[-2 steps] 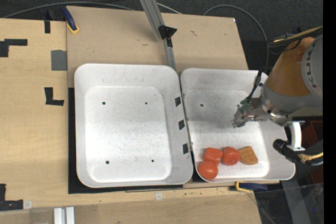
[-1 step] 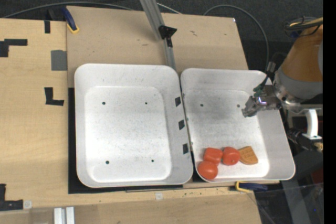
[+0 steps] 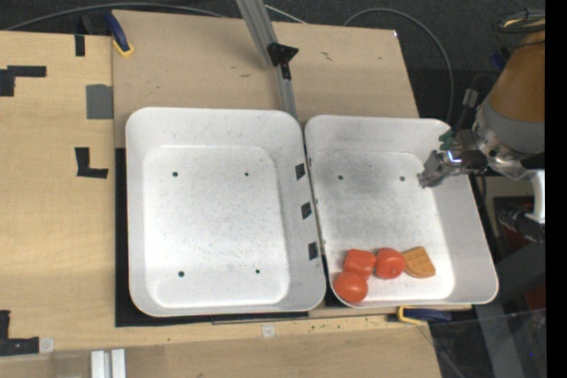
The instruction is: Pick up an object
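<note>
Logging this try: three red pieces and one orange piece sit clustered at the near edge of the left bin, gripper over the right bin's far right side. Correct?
Not quite. The camera view shows the three red pieces and the orange piece clustered at the near edge of the right bin, not the left bin. The rest stands: the gripper is over the right bin's far right side.

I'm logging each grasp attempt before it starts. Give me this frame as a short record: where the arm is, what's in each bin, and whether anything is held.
arm: enters from the right, over the right bin's far right part
gripper: above the right bin, nothing visible between its fingers
right bin contents: three red objects and one orange-tan object, clustered at the near edge
left bin: bare white floor
gripper to objects: apart, objects lie nearer the camera
pick status: not yet done
</note>
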You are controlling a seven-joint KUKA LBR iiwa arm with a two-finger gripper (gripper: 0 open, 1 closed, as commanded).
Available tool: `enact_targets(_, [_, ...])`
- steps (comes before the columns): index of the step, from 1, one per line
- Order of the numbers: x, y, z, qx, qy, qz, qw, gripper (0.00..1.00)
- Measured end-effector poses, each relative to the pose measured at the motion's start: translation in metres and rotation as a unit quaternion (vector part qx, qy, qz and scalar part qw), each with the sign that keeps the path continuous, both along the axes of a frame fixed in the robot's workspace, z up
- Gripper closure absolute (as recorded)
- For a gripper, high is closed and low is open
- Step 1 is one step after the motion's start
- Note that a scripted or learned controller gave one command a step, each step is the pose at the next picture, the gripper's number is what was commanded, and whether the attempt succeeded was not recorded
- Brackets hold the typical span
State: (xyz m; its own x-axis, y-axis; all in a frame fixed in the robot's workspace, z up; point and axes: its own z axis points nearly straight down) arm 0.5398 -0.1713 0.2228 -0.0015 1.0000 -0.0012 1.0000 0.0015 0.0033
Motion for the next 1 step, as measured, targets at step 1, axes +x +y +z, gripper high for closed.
enact_targets(1, [0.0011, 0.0529, 0.0108, 0.0015, 0.001, 0.002, 1.0, 1.0])
